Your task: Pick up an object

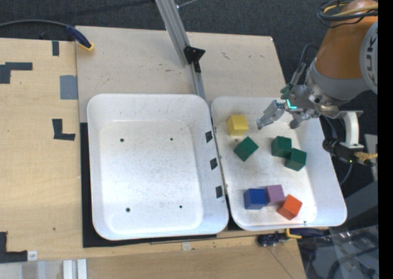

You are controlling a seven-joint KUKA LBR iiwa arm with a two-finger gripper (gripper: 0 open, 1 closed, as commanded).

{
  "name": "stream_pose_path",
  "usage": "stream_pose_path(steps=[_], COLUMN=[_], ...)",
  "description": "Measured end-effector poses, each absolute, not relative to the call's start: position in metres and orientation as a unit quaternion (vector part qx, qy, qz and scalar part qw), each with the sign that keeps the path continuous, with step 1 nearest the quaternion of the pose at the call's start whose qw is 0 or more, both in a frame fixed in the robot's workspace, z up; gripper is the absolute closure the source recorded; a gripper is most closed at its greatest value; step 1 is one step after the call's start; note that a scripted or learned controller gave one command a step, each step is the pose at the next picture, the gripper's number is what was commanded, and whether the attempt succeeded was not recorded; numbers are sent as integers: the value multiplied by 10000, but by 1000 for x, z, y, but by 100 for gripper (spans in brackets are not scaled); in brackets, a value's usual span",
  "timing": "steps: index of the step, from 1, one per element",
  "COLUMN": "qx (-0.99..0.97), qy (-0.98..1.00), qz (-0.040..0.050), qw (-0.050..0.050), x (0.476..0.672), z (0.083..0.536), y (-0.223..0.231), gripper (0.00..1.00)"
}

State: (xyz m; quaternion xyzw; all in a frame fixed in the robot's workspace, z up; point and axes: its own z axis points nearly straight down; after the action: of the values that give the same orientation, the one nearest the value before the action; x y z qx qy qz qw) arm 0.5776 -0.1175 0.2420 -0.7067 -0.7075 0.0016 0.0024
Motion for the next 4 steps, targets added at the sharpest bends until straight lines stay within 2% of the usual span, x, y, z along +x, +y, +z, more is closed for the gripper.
stream_pose_path(steps=[1,3,4], qx=[-7064,-7069,-7058], qy=[-7078,-7073,-7084], qz=[4,24,-21], qw=[4,21,-19], x=[578,584,586], z=[244,137,93], y=[-118,-117,-115], gripper=[0,0,0])
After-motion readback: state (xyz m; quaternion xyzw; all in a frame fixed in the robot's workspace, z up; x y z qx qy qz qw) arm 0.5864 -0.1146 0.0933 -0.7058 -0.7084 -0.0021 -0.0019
